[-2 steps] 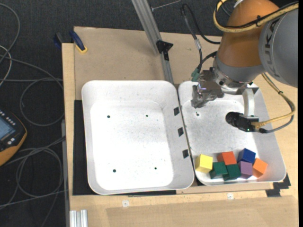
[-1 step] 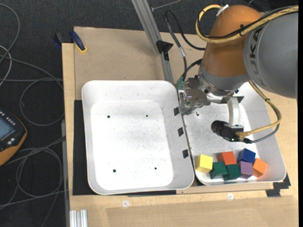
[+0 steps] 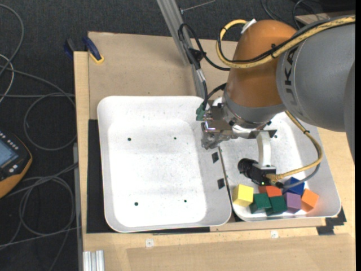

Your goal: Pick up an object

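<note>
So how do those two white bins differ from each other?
The left bin shows a bare white floor with a few small dark dots; the right bin has coloured blocks, among them a yellow block, piled at its near end. The left bin lies in open view, while the arm hangs over much of the right bin. Both are shallow, white and sit side by side.

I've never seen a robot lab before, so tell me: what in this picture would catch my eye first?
First, the big grey arm with its orange band, reaching in from the right and looming over the right bin. Next, the cluster of coloured blocks huddled in that bin's near corner, with a yellow block at its left end. The left bin lies beside it.
</note>
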You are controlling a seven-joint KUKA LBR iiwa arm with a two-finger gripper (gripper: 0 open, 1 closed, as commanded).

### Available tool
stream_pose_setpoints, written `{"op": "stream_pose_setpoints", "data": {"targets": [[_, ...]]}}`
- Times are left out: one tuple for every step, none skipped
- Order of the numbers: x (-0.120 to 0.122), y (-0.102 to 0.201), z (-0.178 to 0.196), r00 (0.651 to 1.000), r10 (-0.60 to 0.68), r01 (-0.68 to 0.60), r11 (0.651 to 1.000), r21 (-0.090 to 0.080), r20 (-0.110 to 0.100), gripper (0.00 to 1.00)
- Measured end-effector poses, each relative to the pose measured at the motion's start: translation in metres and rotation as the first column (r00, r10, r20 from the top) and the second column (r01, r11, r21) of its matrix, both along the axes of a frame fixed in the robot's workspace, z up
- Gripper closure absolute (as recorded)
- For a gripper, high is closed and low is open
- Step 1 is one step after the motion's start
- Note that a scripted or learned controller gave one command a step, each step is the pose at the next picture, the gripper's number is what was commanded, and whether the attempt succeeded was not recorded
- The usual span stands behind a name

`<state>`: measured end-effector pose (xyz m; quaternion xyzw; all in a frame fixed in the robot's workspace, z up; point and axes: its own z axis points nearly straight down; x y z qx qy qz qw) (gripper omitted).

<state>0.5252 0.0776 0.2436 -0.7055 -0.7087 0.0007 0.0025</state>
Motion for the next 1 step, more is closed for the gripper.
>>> {"op": "stream_pose_setpoints", "data": {"targets": [[0.0013,-0.0025,0.0001,1.0,-0.005,0.005,1.0,-0.001,0.003,0.0]]}}
